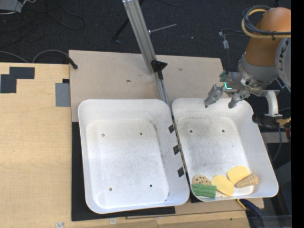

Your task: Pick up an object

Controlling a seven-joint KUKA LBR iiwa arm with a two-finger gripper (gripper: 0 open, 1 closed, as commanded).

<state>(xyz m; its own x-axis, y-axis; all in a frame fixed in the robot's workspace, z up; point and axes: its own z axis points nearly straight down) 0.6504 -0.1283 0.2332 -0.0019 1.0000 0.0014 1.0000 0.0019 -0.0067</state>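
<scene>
My gripper (223, 100) hangs above the far edge of the right bin (216, 134), open, with nothing between its two fingers (212, 97). Several small objects lie huddled at that bin's near edge: a round brown cookie (201, 180), a green piece (205, 190), a yellow piece (223, 185), a second yellow piece (237, 174) and a tan cone-shaped piece (247, 180). The gripper is far from them, at the opposite end of the bin.
The left bin (126, 151) sits beside the right one, with black clips (176, 149) along their shared rim. A slanted aluminium rail (142, 37) rises behind the bins. Wooden benchtop (33, 141) lies to the left.
</scene>
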